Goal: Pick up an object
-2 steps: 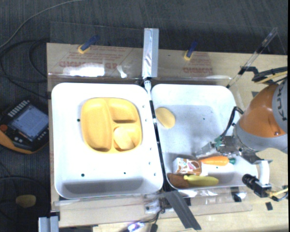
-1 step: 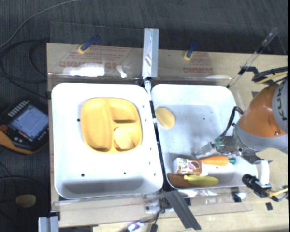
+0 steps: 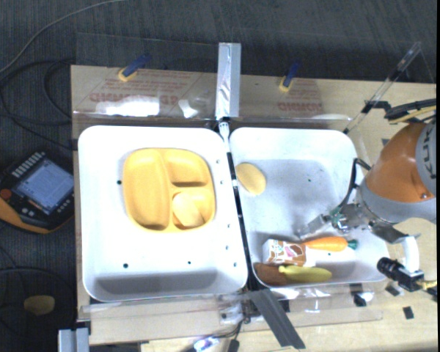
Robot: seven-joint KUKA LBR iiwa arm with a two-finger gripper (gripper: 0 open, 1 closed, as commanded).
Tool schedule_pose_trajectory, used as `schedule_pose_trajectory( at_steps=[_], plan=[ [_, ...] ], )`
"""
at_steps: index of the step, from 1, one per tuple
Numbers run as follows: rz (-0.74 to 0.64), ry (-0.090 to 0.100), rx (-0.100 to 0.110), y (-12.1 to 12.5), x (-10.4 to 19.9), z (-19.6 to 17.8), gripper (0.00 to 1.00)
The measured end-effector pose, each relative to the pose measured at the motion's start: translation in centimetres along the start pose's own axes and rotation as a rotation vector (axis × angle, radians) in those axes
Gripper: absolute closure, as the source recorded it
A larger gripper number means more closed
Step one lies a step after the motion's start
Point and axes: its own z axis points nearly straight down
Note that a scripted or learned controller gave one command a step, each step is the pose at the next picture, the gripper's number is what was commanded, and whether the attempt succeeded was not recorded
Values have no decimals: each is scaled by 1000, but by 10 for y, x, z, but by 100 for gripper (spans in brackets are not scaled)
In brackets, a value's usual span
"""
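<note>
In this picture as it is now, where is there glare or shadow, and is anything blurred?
Camera view: bright light washes out the white bins' floors; soft shadow lies along the left bin's near wall; the gripper area looks slightly blurred; the carrot and yellow tray are reasonably sharp.

Both white bins (image 3: 103,270) look like smooth, slightly glossy plastic. The yellow divided tray (image 3: 143,189) is smooth plastic too, with a soft shine. The worktop (image 3: 330,97) looks like pale matt wood. The floor (image 3: 29,20) seems dark rough carpet.
</note>
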Motion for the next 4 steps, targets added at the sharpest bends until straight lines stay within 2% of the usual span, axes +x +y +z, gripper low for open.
schedule_pose_trajectory(
  at_steps=[1,2,3,4],
  plan=[
    [-4,13,-12,-7,-12,-2,0],
    [122,9,-14,-7,-9,-3,0],
    [133,15,-13,-6,-11,-3,0],
    [42,18,-6,-8,-14,-3,0]
  ],
)
